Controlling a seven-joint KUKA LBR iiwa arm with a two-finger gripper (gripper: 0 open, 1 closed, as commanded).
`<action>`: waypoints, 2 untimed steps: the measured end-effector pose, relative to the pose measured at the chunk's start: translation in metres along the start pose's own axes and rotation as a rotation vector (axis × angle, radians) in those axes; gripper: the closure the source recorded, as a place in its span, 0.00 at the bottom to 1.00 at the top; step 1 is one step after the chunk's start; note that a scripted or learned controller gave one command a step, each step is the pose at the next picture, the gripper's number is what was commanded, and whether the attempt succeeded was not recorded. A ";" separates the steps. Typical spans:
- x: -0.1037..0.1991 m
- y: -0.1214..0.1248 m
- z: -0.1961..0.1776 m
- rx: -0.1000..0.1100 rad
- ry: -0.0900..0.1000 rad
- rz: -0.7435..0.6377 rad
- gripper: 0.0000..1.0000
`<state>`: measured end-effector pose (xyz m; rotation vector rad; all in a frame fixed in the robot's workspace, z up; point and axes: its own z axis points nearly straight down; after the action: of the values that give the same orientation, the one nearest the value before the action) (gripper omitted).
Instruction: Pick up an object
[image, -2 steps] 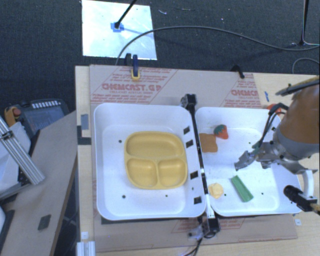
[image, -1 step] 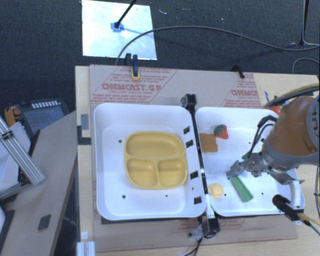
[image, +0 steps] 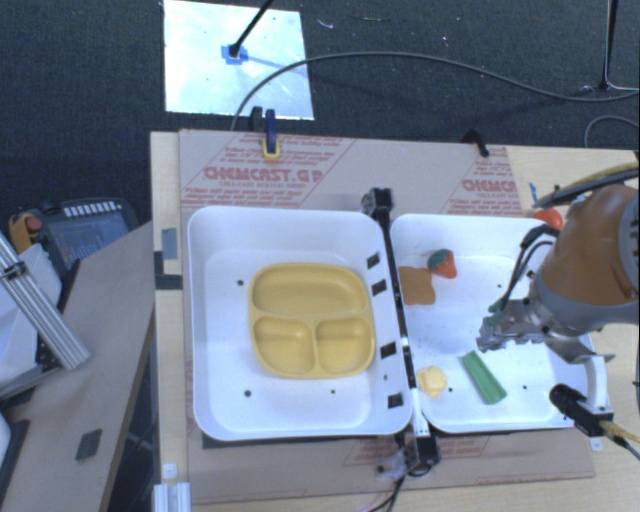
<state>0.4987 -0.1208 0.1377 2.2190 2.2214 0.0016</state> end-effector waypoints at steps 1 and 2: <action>0.005 -0.007 -0.053 -0.003 0.000 -0.003 1.00; -0.003 -0.007 -0.114 -0.007 -0.002 -0.003 1.00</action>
<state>0.4919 -0.1235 0.2517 2.2112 2.2198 0.0072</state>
